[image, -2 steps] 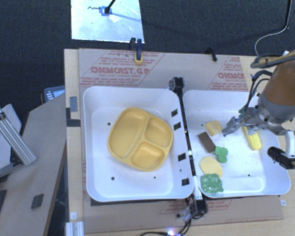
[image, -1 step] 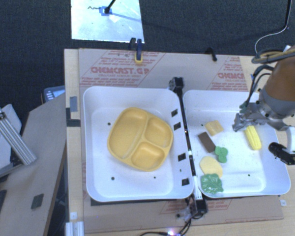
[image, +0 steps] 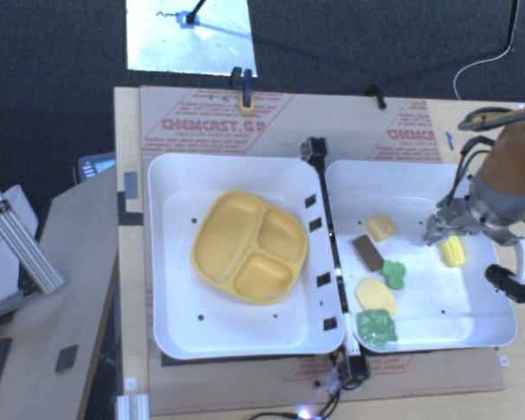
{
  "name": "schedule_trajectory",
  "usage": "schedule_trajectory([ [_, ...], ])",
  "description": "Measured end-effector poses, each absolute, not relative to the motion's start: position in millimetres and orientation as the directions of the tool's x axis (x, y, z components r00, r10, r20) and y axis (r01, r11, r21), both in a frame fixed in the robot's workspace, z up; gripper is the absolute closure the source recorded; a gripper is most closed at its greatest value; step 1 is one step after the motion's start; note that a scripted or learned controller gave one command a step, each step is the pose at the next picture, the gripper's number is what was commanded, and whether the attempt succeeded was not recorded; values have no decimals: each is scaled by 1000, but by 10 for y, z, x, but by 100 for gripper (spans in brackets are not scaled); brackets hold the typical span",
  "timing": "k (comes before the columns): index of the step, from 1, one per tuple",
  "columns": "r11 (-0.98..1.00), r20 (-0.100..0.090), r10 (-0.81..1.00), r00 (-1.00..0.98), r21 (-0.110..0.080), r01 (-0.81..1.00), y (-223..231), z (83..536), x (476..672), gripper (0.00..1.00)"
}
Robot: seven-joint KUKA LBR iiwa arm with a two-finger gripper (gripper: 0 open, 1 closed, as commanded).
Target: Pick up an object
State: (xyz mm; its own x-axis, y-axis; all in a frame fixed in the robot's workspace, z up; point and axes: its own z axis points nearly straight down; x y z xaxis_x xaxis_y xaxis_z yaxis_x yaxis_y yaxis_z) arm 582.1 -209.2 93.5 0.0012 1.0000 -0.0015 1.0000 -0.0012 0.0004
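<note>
Yellow corn piece (image: 453,251) lies just right of gripper (image: 439,227), slightly nearer, long axis near-to-far; finger opening not discernible, nothing visibly held.

left bin (image: 171,322): yellow divided tray (image: 249,246) | bench (image: 87,234): clamp (image: 245,90) at rear edge

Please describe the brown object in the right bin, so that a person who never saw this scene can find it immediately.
Look at the right bin, the one without the yellow plate. Near its left wall lies a small brown bar, just below a pale yellow block and up-left of a small green piece. It is the one dark, flat, brown thing among yellow and green ones.
</note>
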Motion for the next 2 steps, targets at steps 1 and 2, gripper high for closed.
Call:
schedule_trajectory([
  [1,2,2,1000,-2,-1,1000,-1642,1071,5385,100],
  [2,1,0,1000,-1,1,1000,-1666,1070,5400,0],
])
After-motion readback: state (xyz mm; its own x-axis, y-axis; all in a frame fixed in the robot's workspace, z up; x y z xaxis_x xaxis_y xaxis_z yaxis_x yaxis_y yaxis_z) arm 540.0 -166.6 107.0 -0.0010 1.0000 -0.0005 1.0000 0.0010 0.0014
